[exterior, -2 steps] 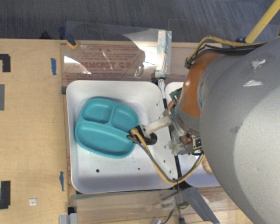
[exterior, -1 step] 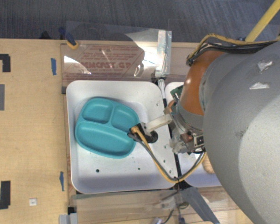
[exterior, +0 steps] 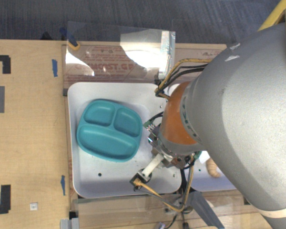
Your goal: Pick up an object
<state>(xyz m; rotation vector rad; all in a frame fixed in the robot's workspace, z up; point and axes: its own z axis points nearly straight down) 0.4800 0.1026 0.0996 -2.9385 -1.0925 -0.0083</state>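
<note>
A teal divided plate point(exterior: 109, 130) lies in the left white bin point(exterior: 81, 92), towards its left side. The grey arm with its orange band point(exterior: 174, 123) reaches in from the right and covers most of the right bin. The gripper point(exterior: 152, 132) hangs below the wrist over the left bin's right part, just beside the plate's right rim. I see nothing held in it. A tan rounded object point(exterior: 212, 168) peeks out from under the arm in the right bin.
A clear plastic sheet point(exterior: 133, 56) leans behind the bins. Brown cardboard point(exterior: 26, 128) covers the bench to the left. Bare bin floor point(exterior: 105, 175) lies in front of the plate.
</note>
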